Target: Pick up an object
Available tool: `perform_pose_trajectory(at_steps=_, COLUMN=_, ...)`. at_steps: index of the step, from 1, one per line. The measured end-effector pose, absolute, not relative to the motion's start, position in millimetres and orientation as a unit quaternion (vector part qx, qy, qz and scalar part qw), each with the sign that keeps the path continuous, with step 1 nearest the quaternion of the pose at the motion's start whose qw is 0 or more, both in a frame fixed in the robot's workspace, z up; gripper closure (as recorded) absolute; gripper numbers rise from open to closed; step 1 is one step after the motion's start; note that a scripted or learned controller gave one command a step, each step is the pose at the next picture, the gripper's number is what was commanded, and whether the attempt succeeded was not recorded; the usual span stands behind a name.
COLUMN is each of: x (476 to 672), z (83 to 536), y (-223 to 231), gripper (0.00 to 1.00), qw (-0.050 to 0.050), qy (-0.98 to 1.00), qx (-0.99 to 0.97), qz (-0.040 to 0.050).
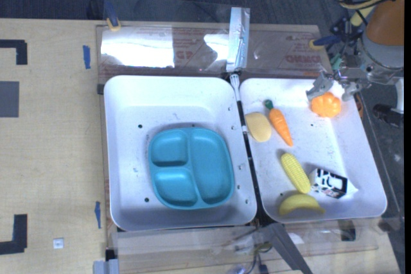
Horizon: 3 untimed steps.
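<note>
Gripper [334, 84]: upper right of the frame, at the far right corner of the right bin; fingers spread apart, one tip on either side of the orange fruit's top, nothing clamped between them.
Arm [385, 35]: upper right corner, grey with an orange band, yellow and blue cables looped above it.
Orange fruit [326, 105]: upper right part of the right bin, just below the fingertips; resting on the bin floor, contact with the fingers not clear.
Carrot [279, 124]: upper left part of the right bin, green end toward the top, tip slanting down and to the right.
Pale yellow potato-like piece [259, 126]: just left of the carrot, close to the bin's left wall.
Corn cob [295, 172]: centre of the right bin, slanting down to the right.
Banana [300, 204]: lower part of the right bin, just below the corn cob, near the front wall.
Black-and-white packet [329, 183]: lower right part of the right bin, just right of the corn cob.
Right bin [366, 157]: right half of the frame, white, shallow.
Left bin [122, 138]: centre of the frame, white, side by side with the right bin.
Blue divided tray [191, 167]: middle of the left bin, three compartments, lying flat.
Clear plastic sheet [192, 45]: behind both bins, across the top of the bench.
</note>
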State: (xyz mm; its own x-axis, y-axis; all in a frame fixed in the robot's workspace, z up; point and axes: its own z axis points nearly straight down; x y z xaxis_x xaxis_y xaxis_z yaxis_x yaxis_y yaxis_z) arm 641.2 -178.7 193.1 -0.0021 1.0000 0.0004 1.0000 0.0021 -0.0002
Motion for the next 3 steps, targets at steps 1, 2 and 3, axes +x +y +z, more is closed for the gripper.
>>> perform_pose_trajectory(at_steps=1, x=646.8, z=102.0, y=-208.8, gripper=0.00, qw=0.004, qy=-0.690, qx=-0.724, qz=-0.0036)
perform_pose_trajectory(at_steps=2, x=650.0, z=119.6, y=-210.6, gripper=1.00, qw=-0.001, qy=-0.691, qx=-0.723, qz=-0.0051)
perform_pose_trajectory(at_steps=3, x=662.5, z=108.1, y=-211.1, gripper=1.00, qw=-0.005, qy=-0.697, qx=-0.717, qz=0.0024)
